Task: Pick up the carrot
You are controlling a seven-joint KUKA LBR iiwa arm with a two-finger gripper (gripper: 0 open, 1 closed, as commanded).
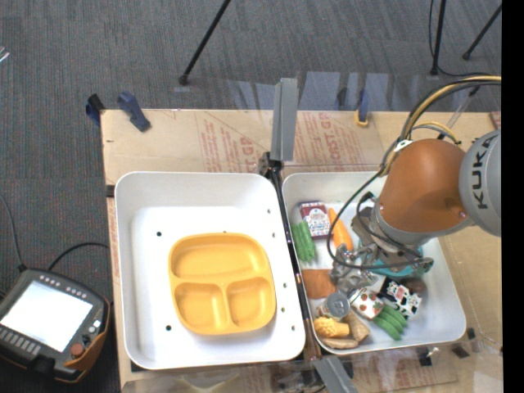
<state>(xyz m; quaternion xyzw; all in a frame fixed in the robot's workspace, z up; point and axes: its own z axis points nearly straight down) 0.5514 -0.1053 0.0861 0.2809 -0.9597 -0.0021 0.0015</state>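
— Where's the carrot [341, 234]?

— In the right bin [446, 305], near its upper left, just beside a green pod [304, 241] and below a small printed box [315, 218]. The arm's wrist covers its right side.

— And the gripper [350, 270]?

— Low over the clutter just below the carrot. Whether the fingers are apart or together, I can't tell from here.

— What else is there?

— A waffle-like piece [330, 327] and a cow-patterned toy [403, 295] nearby. The left bin [139, 219] holds a yellow divided plate [221, 282].
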